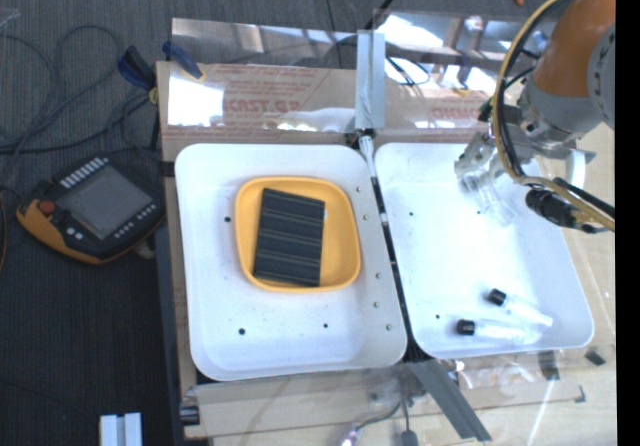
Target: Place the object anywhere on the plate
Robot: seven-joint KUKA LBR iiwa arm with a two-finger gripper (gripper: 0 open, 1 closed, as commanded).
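- Dark ribbed block [291,236], which I take to be the task's object, lies flat on the yellow plate [346,246], roughly centred, long side running away from me. Judging from this, the placing looks done.
- The plate sits in the left bin [205,324], its rim clear of the bin walls.
- The gripper [484,177] hangs over the far part of the right bin [560,264], well apart from the plate; its clear parts blur against the white, so I cannot tell how the jaws stand.
- Two small white tubes with black caps [505,314] lie near the right bin's front corner, out of the way.
- A handheld controller [95,209] rests on the dark floor left of the tabletop.
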